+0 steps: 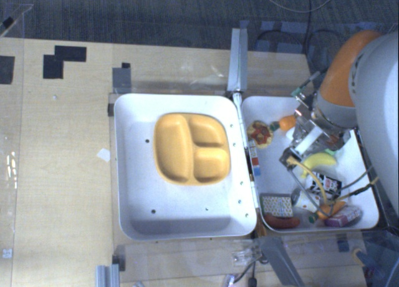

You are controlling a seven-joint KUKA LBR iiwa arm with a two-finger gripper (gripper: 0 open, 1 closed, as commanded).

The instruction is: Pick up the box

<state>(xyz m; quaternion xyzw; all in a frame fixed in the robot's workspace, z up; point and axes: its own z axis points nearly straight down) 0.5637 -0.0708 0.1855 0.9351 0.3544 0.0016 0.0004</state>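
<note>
Half cut off by the frame's edge, reaching in from the right across the pale bench [62, 155]: grey arm [374, 92] with its orange band, hiding much of the right bin [268, 108]. Lying alongside, left bin [124, 155] carrying a yellow divided tray [191, 148] at its middle. Hanging low over the right bin's clutter, gripper [305, 150], blurring into the white and yellow shapes beneath it; how far open, or gripping anything, impossible to tell. Sitting apart from the gripper in the right bin's near-left corner, what looks like the box [277, 204], small, with a grey speckled top, its sides hard to make out. Lying just below it, touching or nearly so, dark red sausage-like piece [283, 221]. Crowding around, too small to identify: yellow curved item [321, 161], purple item [341, 218], red-and-yellow item [260, 133], orange item [287, 122].
</note>
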